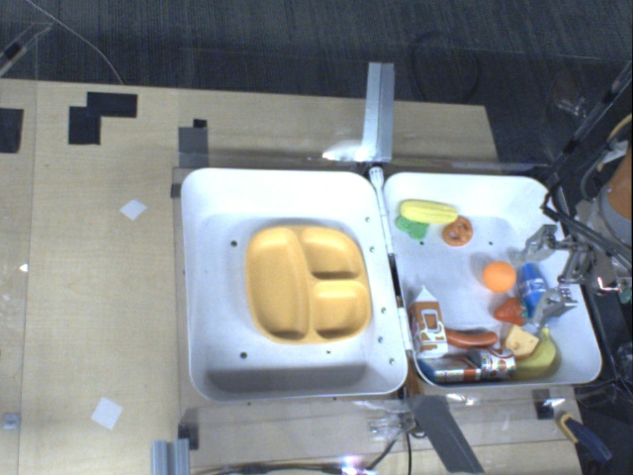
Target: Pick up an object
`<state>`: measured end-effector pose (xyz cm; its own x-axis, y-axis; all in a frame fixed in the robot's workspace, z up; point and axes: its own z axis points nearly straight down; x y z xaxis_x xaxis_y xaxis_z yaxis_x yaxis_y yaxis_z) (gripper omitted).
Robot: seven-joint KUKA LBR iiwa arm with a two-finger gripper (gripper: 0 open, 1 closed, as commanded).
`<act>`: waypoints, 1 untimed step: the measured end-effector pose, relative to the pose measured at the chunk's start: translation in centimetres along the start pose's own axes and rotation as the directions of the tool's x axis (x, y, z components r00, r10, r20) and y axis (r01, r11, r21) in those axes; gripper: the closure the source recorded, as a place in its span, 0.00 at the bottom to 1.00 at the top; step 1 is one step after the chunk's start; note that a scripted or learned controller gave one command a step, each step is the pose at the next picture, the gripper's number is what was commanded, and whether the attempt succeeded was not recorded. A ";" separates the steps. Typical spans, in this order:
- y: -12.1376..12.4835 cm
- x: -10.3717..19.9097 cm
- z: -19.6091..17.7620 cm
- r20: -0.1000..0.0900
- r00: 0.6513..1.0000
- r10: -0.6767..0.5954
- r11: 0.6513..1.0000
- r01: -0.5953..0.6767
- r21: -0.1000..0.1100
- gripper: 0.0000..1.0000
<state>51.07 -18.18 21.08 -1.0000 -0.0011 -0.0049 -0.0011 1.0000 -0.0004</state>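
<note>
Wooden bench (89, 295) w/ two white bins: tool (554, 270), fingers spread open, hangs over right bin (495, 191), just beside blue object (531, 290), gripping nothing.

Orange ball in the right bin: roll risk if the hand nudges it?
Likely yes. The round orange ball sits on bare, smooth white bin floor with open space toward the left, so a nudge probably sends it rolling. Its curved surface may also slip from a two-finger pinch.
</note>
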 end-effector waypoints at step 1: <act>5.1 -0.6 7.8 -0.004 0.960 0.279 0.960 -0.279 -0.001 0.00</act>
